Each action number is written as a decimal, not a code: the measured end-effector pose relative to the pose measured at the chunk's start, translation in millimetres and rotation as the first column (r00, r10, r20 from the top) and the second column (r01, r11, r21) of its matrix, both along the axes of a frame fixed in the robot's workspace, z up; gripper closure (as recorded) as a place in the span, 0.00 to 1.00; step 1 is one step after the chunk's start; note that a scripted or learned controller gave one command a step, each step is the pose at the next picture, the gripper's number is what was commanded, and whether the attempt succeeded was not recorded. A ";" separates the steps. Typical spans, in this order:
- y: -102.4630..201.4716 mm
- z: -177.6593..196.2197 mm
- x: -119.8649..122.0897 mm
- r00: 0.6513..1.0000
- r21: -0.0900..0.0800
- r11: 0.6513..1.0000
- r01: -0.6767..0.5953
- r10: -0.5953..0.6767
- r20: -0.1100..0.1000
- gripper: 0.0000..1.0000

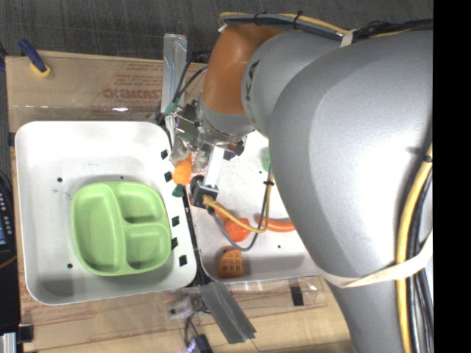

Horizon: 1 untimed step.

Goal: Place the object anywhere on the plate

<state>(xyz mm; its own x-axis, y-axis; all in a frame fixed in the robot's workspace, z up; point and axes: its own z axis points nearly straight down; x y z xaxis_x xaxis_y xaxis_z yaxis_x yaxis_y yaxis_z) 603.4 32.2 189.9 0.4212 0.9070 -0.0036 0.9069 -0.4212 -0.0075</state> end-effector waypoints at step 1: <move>61.8 0.5 -53.6 0.971 0.002 0.971 -0.240 0.240 0.001 1.00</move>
